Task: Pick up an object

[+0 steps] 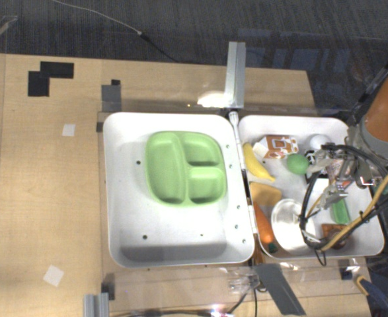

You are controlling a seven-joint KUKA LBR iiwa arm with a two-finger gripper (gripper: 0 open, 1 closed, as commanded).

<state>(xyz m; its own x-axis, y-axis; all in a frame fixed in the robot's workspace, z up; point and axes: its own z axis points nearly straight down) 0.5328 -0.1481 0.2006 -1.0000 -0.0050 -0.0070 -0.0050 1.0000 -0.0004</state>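
The right bin (293, 121) holds several small objects: a yellow banana (256, 164), a small printed carton (277, 146), a green round piece (298, 164), a white round piece (318, 140), a tan wedge (265, 193), an orange carrot (264, 228), a white bowl (287, 220), a green bar (340, 211) and a brown piece (332, 232). My gripper (332, 180) hangs low over the right half of this bin, just right of the green round piece and above the green bar. Black and yellow cables loop around it and hide its tips. I see nothing held in it.
The left bin (124, 197) carries a green divided plate (184, 167). A metal post (235, 74) stands behind the wall where the two bins meet. The arm's orange band (387, 111) sits over the right bin's far right corner.
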